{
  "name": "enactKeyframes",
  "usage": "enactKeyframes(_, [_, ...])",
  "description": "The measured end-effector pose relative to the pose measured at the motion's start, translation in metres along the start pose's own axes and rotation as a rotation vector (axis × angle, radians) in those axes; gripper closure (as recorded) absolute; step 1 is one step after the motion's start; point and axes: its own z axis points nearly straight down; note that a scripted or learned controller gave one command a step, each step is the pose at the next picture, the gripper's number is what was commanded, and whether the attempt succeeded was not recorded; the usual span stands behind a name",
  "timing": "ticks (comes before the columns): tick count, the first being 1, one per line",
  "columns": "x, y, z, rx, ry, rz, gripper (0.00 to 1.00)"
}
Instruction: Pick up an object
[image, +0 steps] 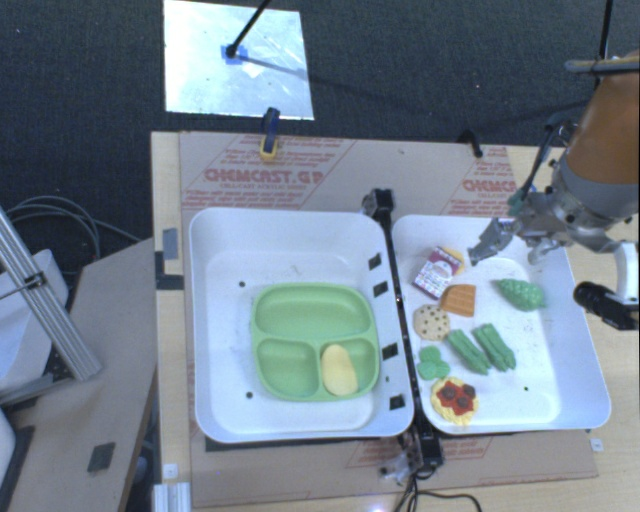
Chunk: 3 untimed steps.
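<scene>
White bins side by side: left bin (215, 300) holding a green divided tray (300, 325) with a yellow piece (340, 370); right bin (575, 370) scattered with toy food, candidates for picking. Gripper (512, 245) poised above the right bin's far edge, fingers spread apart, empty, near a red-and-white packet (437, 272) and green leafy piece (520, 293).

Toy foods (470, 345) scattered flat in right bin (580, 400); yellow piece (340, 369) on green tray (312, 340).
</scene>
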Motion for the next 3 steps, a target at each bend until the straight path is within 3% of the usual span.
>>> enactKeyframes(1, [-0.021, -0.056, 0.102, 0.012, 0.002, 0.006, 0.00])
enactKeyframes(2, [-0.033, -0.084, 0.183, -0.016, -0.011, 0.007, 0.00])
enactKeyframes(3, [-0.032, -0.081, 0.168, -0.023, -0.010, 0.004, 1.00])
